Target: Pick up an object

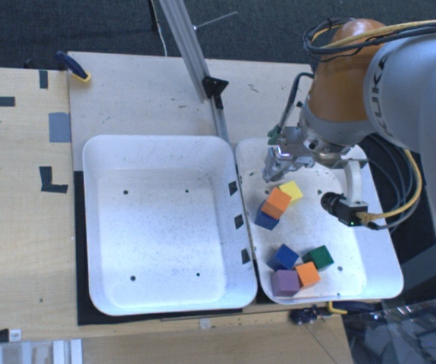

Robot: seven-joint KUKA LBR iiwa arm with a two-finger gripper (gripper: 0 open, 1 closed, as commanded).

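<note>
Small cubes, probably light and stiff, smooth on the faces; best taken across two flat opposite sides, from above. Seven counted, all in the right bin (377,279): orange block (278,201), yellow block (292,191) and blue block (266,219) touching in one group; lower down, second blue block (284,257), second orange block (307,274), purple block (284,283) and green block (321,257) close together. Gripper (277,168) just above the upper group; open or closed, impossible to tell. Left bin (157,218) beside.

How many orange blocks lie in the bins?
2, both in the right bin. One orange block sits just below the hand, beside a yellow block. The other lies in the lower cluster, next to a purple block. The arm might hide more.
</note>
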